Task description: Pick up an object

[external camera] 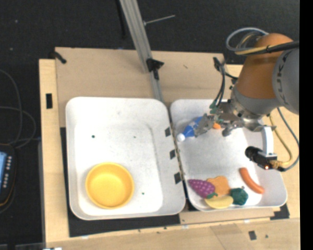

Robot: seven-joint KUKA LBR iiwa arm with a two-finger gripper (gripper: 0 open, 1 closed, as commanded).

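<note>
Spanning most of the view, wooden bench [109, 72] carries two white bins side by side. Left bin [120, 124] holds a yellow bowl [109, 185] near its front left corner, upright, well apart from everything else. Right bin [219, 160] has the toys. Grey arm with orange band [261, 74] comes in from the right and hangs over the back part of the right bin. Gripper [215, 125] sits low over the back left area of that bin, just beside a blue bottle with white cap [190, 130] lying tilted near the bin's left wall; something small and orange shows at the fingers, too blurred to name. Finger spread: cannot tell, and nothing clearly between them. Front edge of right bin has a cluster: purple grapes [201, 187], orange piece [219, 184], yellow banana [219, 202], green item [239, 196], touching or nearly so. Orange carrot [250, 180] lies just right of the cluster, slanted.
</note>
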